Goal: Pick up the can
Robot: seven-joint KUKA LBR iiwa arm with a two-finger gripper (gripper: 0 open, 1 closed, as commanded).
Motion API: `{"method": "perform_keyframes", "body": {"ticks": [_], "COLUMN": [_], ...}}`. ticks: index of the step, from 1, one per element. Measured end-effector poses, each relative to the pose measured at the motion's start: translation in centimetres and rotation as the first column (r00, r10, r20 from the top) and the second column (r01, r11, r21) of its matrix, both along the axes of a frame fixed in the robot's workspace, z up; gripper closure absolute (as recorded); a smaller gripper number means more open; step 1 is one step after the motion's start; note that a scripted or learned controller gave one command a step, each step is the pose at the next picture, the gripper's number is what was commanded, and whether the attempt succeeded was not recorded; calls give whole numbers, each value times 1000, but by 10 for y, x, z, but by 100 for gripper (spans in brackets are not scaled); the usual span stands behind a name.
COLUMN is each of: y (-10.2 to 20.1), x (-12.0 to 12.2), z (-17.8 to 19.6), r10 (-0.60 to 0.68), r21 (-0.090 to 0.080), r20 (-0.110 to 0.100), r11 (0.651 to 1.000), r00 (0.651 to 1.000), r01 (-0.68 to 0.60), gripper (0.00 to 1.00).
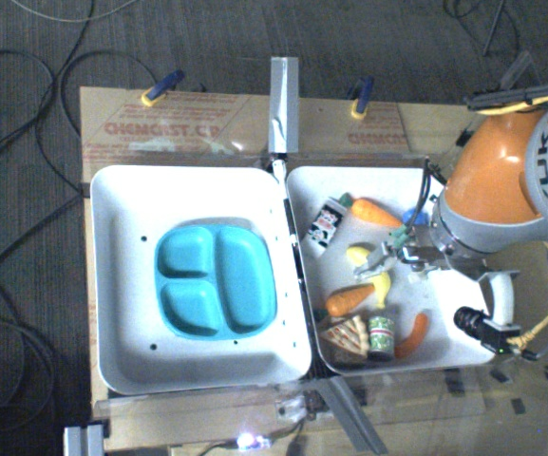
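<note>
Dark carpet with loose cables all round, and on it a brown bench point(207, 131) bearing two white bins side by side. Left bin point(122, 207) carrying a teal divided tray point(218, 280). Right bin point(444, 345) crowded, and the can point(380, 336) standing upright close to its near wall. Small can, green label, pale lid facing up, so the long axis vertical, pointing straight out of the bin. Just left of the can a tan wedge-shaped toy point(345, 335), touching or nearly so; just right of the can a small orange sausage shape point(412, 334); above the can an orange carrot-like piece point(349, 300) and a yellow piece point(380, 288). Claw point(380, 257) above the can toward the far wall, well short of it, thin fingers spread apart, pinching nothing. Likely stiff, light and smooth-sided, hence slippery under thin metal fingers; probably no risk of crushing. Best taken across the round body at mid-height, from straight above, fingers set fore and aft of the can rather than left and right, given the neighbours crowding those sides.
</note>
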State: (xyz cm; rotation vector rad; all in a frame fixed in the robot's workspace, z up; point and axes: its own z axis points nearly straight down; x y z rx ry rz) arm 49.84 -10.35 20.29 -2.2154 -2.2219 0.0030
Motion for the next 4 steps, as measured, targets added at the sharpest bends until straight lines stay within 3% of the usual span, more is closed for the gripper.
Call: {"method": "perform_keyframes", "body": {"ticks": [1,2,3,4], "y": [-6,-40,-21,-12], "x": [-13,44,123,128], "z": [-106,-111,-105,-112], "r10": [-54,-113,-337,-252], "r21": [1,-1,-7,-8], "r20": [2,2,2,2], "r11": [999,994,941,968], "r00": [999,994,941,968], "r01": [54,113,337,252], "gripper": [0,0,0,0]}}
